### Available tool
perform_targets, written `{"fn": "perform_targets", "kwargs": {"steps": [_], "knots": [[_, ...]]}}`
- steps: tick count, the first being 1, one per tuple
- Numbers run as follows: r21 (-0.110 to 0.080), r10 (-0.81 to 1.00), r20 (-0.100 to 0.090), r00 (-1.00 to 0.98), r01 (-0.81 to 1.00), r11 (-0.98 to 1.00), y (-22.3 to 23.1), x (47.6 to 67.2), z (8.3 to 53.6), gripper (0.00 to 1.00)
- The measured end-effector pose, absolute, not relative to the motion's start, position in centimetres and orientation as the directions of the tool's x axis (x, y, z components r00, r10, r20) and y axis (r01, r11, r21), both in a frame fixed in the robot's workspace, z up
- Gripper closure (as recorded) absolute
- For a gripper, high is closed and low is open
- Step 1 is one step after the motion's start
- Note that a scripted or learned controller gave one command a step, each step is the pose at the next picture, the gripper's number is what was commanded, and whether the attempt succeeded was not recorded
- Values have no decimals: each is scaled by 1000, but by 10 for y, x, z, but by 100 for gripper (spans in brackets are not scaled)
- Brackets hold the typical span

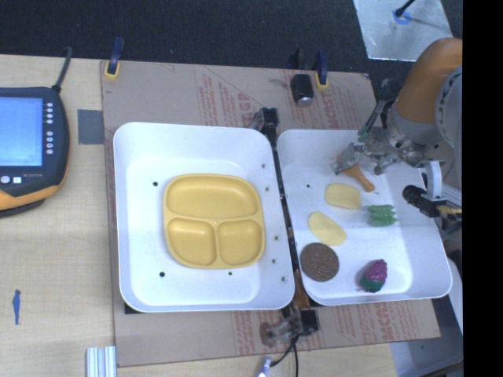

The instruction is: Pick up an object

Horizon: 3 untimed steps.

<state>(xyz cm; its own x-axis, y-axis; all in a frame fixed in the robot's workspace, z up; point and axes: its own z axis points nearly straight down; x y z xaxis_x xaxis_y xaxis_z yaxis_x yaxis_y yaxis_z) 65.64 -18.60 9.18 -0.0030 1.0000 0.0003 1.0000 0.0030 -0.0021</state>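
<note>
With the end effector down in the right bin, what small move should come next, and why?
Probably close on the orange carrot-like piece: the end effector sits right over it at the right bin's far end. Whether anything is gripped yet cannot be told.

A light wooden bench (55, 289) fills the lower part of the frame, with a brown cardboard sheet (204, 93) laid over its middle. On the cardboard sit two white bins side by side, the left bin (134, 210) at the centre and the right bin (424, 273) toward the right edge. At the left edge a handheld control pad (27, 148) with a blue screen rests on the bare wood, and a grey tape patch (91, 126) lies just beside the cardboard.
</note>
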Motion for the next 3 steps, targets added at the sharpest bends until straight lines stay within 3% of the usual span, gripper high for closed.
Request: {"fn": "perform_targets", "kwargs": {"steps": [1,2,3], "knots": [[-2,1000,0,-5,1000,5,-186,657,103,100],[0,1000,1,-4,1000,4,-141,657,170,100],[-2,1000,1,-4,1000,4,-59,630,237,100]]}}
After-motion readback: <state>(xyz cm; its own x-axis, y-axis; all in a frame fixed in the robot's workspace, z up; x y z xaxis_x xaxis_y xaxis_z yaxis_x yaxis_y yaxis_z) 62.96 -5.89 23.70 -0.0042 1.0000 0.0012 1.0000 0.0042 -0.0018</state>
